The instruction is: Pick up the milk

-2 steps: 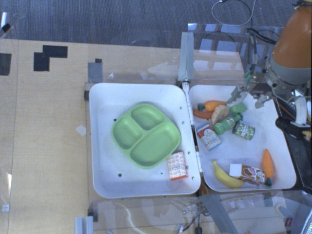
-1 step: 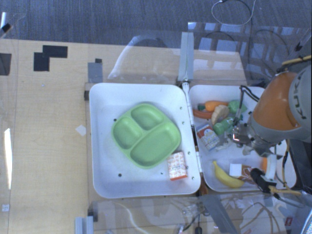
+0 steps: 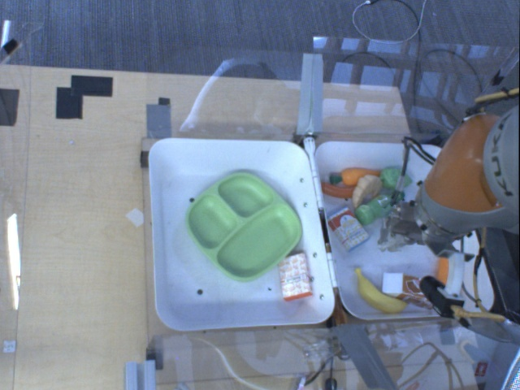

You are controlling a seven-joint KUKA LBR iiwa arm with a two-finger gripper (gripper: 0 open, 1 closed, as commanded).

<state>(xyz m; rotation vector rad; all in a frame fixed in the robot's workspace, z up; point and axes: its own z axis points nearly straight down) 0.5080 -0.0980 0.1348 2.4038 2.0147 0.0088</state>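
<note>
On the counter [image 3: 81, 242] two white bins sit side by side, so things can be moved from one to the other. The left bin [image 3: 171, 218] holds a green divided plate [image 3: 244, 226] and a small orange carton [image 3: 295, 276] near its front right corner. The arm [image 3: 459, 177] reaches into the right bin [image 3: 370, 303], and its gripper [image 3: 400, 227] is low among the clutter. Whether the gripper is spread or pressed together cannot be told. The milk [image 3: 349, 230], likely the small red-and-white carton, lies just left of the gripper, apparently ungrasped.
</note>
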